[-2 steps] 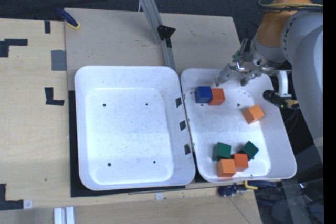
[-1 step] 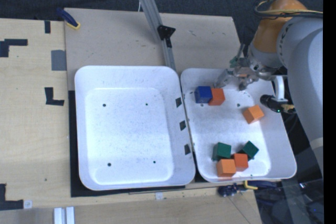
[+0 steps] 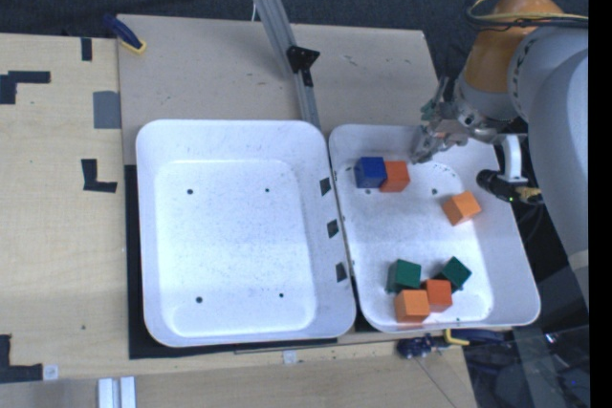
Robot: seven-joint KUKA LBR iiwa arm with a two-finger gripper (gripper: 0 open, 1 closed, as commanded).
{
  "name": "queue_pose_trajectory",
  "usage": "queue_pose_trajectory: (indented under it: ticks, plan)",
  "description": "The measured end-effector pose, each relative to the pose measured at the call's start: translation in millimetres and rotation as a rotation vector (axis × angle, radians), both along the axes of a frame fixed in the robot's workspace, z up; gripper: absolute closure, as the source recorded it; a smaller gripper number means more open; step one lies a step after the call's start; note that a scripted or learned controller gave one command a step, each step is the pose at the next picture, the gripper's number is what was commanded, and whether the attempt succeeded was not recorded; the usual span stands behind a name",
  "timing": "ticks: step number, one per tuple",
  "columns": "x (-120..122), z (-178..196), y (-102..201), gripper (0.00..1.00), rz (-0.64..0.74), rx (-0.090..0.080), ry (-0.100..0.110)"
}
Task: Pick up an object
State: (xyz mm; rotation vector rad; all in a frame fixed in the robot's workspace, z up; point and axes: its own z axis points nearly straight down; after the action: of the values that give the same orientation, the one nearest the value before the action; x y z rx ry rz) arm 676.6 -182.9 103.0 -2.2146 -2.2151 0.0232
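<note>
The right bin [image 3: 502, 282] holds several small blocks. A blue block [image 3: 370, 172] and an orange-red block [image 3: 395, 176] lie touching at its far left. An orange block [image 3: 462, 207] lies alone toward the right wall. Near the front sit two green blocks [image 3: 404, 274] [image 3: 455, 272], an orange block [image 3: 413, 305] and a red-orange one [image 3: 439, 292], clustered together. My gripper [image 3: 425, 146] hangs over the bin's far edge, just right of and above the orange-red block. Nothing shows between its fingers.
The left bin [image 3: 153, 234] stands beside the right one. A slanted metal rod [image 3: 273, 5] with a black clamp [image 3: 302, 58] crosses the bench behind the bins. The arm's grey body [image 3: 559, 110] fills the right side.
</note>
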Motion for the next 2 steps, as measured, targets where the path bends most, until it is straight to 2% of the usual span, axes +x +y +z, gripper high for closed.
queue_pose_trajectory:
  ticks: [1,2]
  plan:
    - [-1.7,43.9,-2.9,1.00,0.001,0.001,-0.021]
    - [-0.5,108.5,-1.9,1.00,0.002,0.002,-0.023]
